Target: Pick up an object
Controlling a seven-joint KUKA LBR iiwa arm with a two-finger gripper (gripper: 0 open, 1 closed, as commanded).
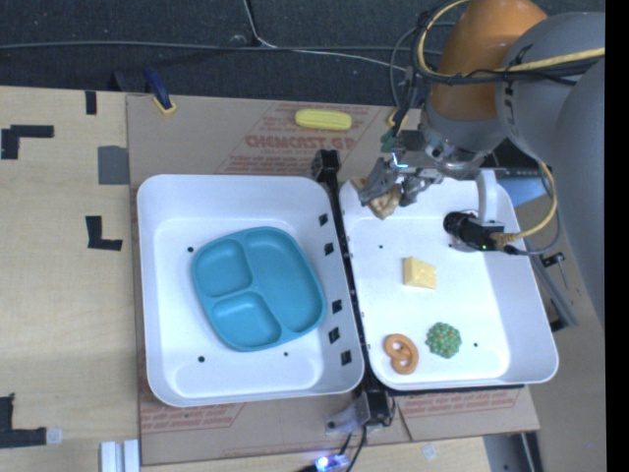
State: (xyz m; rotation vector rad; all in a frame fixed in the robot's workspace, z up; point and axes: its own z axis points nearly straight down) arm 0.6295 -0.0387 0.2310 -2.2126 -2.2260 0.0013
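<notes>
Currently noted: gripper (385, 197) over far left corner of right bin (511, 293), clamped on a small brownish object (383, 205). Cheese wedge (420, 273) mid-bin; pretzel (401, 353) and green ball (443, 340) near front edge. Blue divided plate (257, 288) centred in left bin (167, 264).

We count two white bins (157, 264), one blue divided plate (257, 288), one cheese wedge (420, 272), one pretzel (401, 352), one green broccoli floret (443, 340), one yellow banana (322, 119).
</notes>
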